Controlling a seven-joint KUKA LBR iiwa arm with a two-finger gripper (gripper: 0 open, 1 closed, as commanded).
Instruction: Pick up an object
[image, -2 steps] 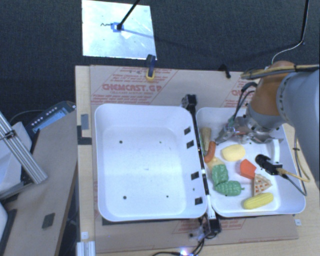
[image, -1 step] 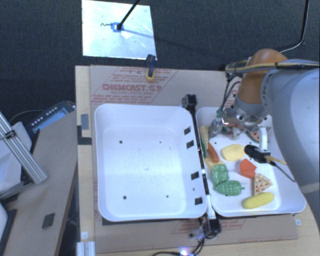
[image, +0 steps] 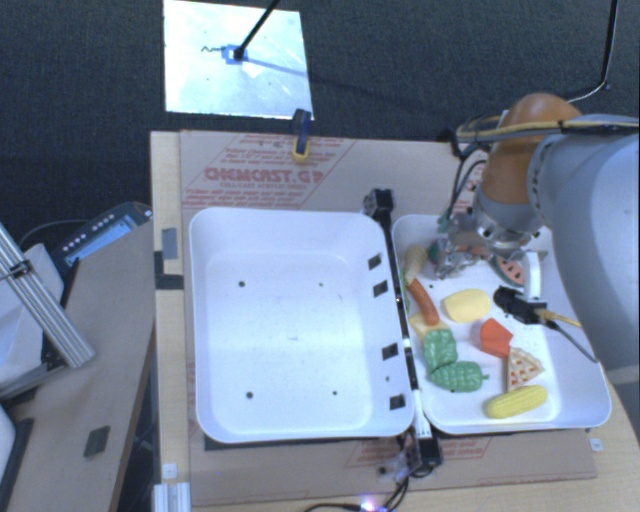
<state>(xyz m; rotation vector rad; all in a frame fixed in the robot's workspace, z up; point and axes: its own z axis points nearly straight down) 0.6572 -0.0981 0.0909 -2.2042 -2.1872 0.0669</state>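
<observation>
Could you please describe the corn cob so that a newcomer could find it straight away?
Look in the right bin, the one crowded with toy food. Go to its near edge, where the corn cob lies lowest in the view, just below the pizza slice. It is the long yellow piece with a bumpy surface, unlike the smooth pale lemon further up.

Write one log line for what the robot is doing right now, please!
phase: reaching | gripper: low over right bin, far end | nearest: carrot, yellow piece | held: nothing seen | left bin: untouched
</observation>
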